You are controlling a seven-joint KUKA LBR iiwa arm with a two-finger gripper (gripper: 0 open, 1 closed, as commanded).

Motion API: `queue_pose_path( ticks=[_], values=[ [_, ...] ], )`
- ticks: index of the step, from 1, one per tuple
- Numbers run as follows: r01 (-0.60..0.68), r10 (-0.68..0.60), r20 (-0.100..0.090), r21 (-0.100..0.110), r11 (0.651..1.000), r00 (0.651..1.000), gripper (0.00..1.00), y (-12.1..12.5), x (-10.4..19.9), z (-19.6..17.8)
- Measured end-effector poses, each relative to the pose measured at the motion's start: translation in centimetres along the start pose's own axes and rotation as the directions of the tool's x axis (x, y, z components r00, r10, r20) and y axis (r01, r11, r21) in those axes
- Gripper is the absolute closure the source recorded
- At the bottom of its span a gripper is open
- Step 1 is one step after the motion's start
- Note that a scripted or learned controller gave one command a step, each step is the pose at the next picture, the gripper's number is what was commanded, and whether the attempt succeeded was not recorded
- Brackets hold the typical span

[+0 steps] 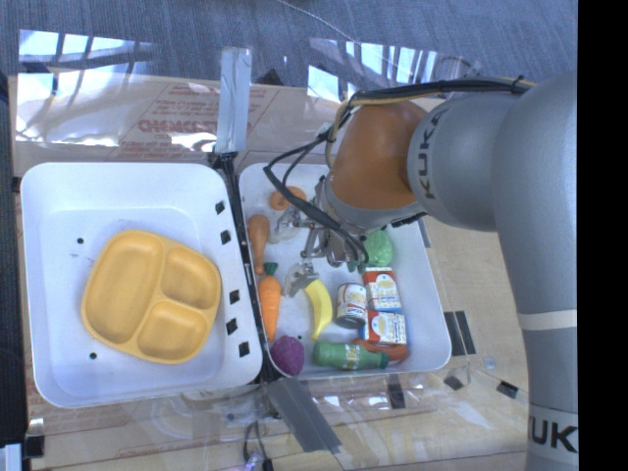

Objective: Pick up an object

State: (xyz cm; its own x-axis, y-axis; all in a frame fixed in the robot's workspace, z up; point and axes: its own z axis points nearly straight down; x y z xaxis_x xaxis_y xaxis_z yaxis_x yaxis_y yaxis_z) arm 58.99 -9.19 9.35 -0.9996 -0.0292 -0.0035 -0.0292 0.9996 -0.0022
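Grey arm (pixel 491 155) with orange band reaches in from the right over the right bin (pixel 432 292), beside the left bin (pixel 49 263), which carries a yellow divided tray (pixel 149 295). Gripper (pixel 312 263) hangs low over the right bin's middle, fingers apart with nothing between them, just above the banana (pixel 318 307) and beside the carrot (pixel 269 307). Around it, smaller items: green bottle (pixel 348 355) along the near wall, juice carton (pixel 384 307), can (pixel 351 304), green round fruit (pixel 378 248), purple grapes (pixel 287 353), and a second orange piece (pixel 258 235) against the left wall.
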Motion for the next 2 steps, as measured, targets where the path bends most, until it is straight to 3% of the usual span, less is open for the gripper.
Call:
queue_pose_path(
  ticks=[1, 2],
  values=[
    [0.008, -0.008, 0.003, 0.0, 1.0, 1.0, 1.0, 0.2, -0.1, -1.1],
    [0.239, -0.239, 0.004, 0.002, 0.971, 0.971, 1.0, -6.2, -3.3, -8.9]
  ],
)
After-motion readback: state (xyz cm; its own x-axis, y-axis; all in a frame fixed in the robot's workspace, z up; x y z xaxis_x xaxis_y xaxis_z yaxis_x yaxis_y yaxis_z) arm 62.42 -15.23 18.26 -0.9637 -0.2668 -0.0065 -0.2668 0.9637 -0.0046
